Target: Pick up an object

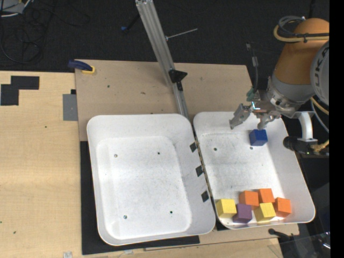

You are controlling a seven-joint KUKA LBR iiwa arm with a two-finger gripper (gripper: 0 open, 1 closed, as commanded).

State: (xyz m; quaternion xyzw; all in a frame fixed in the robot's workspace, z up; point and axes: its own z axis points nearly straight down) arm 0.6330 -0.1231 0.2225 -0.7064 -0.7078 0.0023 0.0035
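The gripper point(250, 117) is seen above the far end of the right bin point(301, 183), its two fingers spread apart with nothing between them, so it is taken to be released and empty. The blue cube point(258, 137) lies just below and slightly to the arm side of the fingertips, near them but apart from them, on the bin floor. The remaining blocks are gathered well away from the gripper at the bin's near end: a yellow block point(226, 206), a purple block point(244, 213), two orange blocks point(249, 198) and a second yellow one among them. The blue cube is judged the likeliest target, since it sits alone and closest. Several failures can be foreseen from this pose. If the descent is made straight down from where the fingers stand, the cube may be missed, because it is offset toward one finger (the slant of the camera makes the true offset hard to judge). One finger could then land on the cube's top and press or tip it instead of straddling it. A closing finger could also push the cube aside toward the bin wall, leaving nothing clamped. The left bin point(102, 144) lies well off to the gripper's far side and is not expected to interfere.
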